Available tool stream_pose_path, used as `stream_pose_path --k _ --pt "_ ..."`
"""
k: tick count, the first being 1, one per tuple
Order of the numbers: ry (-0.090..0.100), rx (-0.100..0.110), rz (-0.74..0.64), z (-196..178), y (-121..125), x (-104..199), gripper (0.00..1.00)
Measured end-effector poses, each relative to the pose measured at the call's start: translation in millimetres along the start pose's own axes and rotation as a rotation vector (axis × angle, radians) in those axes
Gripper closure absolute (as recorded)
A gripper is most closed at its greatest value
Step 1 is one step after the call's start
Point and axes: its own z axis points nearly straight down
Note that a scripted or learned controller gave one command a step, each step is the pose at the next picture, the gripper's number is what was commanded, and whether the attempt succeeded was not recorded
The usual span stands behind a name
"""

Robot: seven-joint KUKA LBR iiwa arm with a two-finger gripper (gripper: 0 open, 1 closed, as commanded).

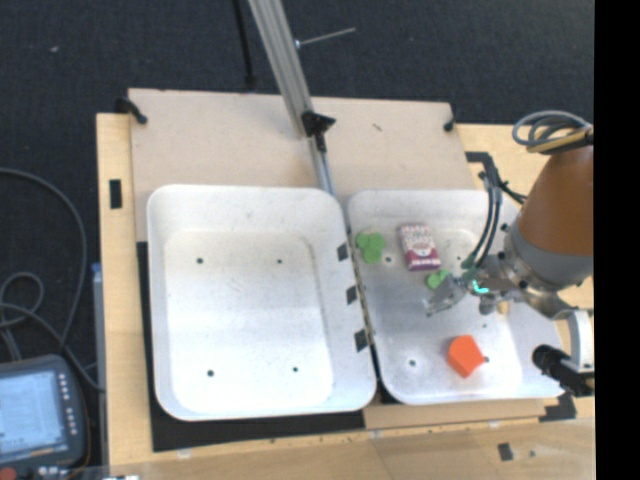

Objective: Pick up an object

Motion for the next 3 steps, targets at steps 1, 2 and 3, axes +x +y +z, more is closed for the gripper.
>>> stream_pose_path --k 1,2,3 --pt "0.0 -0.004 0.003 -1.4 0.8 -0.2 0.0" --pt "-0.001 0.002 0.003 40.5 -0.4 -1.3 0.0" --pt "-0.001 0.002 0.003 84.8 5.1 0.1 0.0"
